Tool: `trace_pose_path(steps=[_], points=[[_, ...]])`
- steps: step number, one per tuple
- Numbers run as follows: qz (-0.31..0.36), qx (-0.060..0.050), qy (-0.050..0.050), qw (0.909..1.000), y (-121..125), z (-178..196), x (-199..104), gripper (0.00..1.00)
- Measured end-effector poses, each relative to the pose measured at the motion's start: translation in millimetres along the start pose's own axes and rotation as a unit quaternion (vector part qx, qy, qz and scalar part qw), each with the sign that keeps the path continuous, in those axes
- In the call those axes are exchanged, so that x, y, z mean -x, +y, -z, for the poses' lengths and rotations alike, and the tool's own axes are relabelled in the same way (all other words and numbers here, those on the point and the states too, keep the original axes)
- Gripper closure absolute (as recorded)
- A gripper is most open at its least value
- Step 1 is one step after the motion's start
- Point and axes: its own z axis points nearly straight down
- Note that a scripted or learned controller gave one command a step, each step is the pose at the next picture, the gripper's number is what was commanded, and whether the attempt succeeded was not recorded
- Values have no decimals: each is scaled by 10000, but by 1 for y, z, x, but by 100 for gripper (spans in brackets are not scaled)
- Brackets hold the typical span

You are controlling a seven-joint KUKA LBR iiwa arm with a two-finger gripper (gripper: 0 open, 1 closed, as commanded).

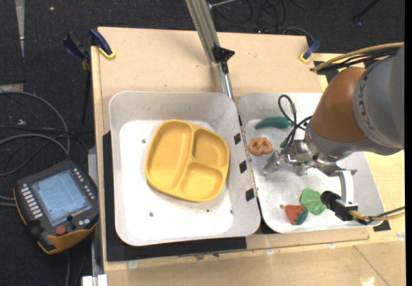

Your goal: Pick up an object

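End effector (278, 163) sits low over the right bin (367, 214), reaching in from the right, metal fingers pointing toward the divider between the two bins. Nothing shows between the fingers. Whether they stand wide or narrow cannot be told from this angle; the metal parts overlap and blur.

Candidate objects, all in the right bin:
- brown pretzel-shaped piece (261, 145), just beside the end effector, up and to its left, apart from it by a sliver of white floor
- dark green curved piece (273, 123), near the bin's far wall
- light green lump (313, 201) and an orange-red piece (296, 214), touching or nearly so, near the front wall, below the wrist

Left bin (129, 214) holds a yellow divided tray (187, 160), well apart from the arm.

Progress, as judged: no pick made yet. Every object rests on a bin floor. The arm appears to be at the approach or descent stage, the pretzel piece the likeliest target. Closing, lifting and confirming a hold all remain.
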Motion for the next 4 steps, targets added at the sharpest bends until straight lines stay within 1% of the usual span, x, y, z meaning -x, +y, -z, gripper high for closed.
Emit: trace_pose_path(steps=[1,2,3,4], points=[[-2,9,-1,10000,1,11,0,100],[13,15,-2,10000,-2,54,-1,100],[23,25,-4,10000,10,106,-5,100],[21,17,-4,10000,11,134,-5,100]])
